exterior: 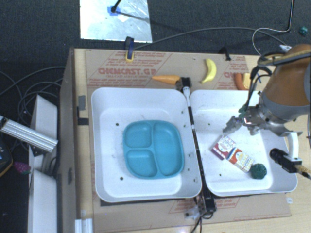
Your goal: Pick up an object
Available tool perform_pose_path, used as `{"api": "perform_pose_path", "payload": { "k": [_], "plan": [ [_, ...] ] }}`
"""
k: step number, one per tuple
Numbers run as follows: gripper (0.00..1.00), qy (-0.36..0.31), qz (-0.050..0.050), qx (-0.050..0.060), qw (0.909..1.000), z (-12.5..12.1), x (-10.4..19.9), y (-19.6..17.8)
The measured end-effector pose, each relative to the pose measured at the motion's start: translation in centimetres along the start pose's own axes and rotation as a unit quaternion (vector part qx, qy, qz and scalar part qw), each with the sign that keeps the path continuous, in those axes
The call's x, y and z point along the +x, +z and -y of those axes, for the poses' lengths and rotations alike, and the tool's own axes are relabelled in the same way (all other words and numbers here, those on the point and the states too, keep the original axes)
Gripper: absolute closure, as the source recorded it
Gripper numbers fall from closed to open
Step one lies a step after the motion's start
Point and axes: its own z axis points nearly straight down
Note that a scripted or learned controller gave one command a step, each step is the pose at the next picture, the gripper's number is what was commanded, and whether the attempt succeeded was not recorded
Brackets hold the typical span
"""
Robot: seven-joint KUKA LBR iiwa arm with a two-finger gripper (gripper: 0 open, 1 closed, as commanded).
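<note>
A small red-and-white box (232, 153) lies in the right bin (209, 178), a dark green ball (258, 171) just beside it. The gripper (241, 124) hovers above the box, seemingly spread and holding nothing.

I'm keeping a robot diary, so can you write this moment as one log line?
gripper: above right bin, holding nothing | small box: lying in right bin | green ball: beside box | blue tray: in left bin
</note>
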Motion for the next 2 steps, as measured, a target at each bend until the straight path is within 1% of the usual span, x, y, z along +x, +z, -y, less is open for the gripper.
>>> {"api": "perform_pose_path", "payload": {
  "k": [1,2],
  "plan": [
    [0.0,0.001,0.0,-0.004,1.0,0.9,-1.3,11.1],
    [0.0,0.001,0.002,-0.003,1.0,-7.7,-9.5,6.4]
  ]
}}
